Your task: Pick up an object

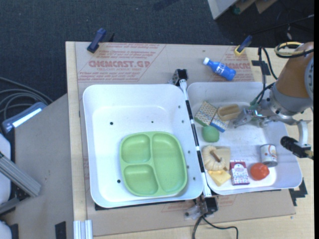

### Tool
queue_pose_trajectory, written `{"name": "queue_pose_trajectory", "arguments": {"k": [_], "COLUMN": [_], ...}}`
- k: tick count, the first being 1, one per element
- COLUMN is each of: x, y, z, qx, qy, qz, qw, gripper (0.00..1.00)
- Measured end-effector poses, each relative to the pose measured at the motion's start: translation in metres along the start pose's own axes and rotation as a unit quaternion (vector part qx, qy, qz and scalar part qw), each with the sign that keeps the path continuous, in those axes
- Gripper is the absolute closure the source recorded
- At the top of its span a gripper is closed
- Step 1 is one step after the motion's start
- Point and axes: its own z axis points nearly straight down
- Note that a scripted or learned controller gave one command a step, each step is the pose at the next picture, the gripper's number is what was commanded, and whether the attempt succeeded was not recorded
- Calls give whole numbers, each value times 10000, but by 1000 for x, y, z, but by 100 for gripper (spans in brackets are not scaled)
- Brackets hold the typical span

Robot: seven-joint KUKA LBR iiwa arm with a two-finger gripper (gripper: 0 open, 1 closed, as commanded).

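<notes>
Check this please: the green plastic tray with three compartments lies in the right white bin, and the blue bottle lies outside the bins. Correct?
Not quite. In the camera view, the green plastic tray with three compartments lies in the left white bin, not the right one. The blue bottle does lie outside the bins.

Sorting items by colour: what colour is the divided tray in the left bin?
Light green; the divided tray shows plainly in the camera view.

Left bin (99, 108): green tray (153, 163) fills near middle, far half open. Right bin (284, 180): box (206, 114), cup (229, 112), green ball (210, 133) crowd far left; pastry (214, 157), carton (239, 173), tomato (259, 171), can (268, 154) line near edge; centre strip open.
</notes>
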Motion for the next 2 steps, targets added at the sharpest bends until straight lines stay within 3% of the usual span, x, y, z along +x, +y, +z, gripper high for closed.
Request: {"name": "queue_pose_trajectory", "arguments": {"k": [1, 2], "x": [-16, -16], "y": [52, 71], "z": [2, -12], "qx": [47, 41], "qy": [64, 56], "qz": [-13, -10], "qw": [10000, 10000], "gripper": [0, 0]}}
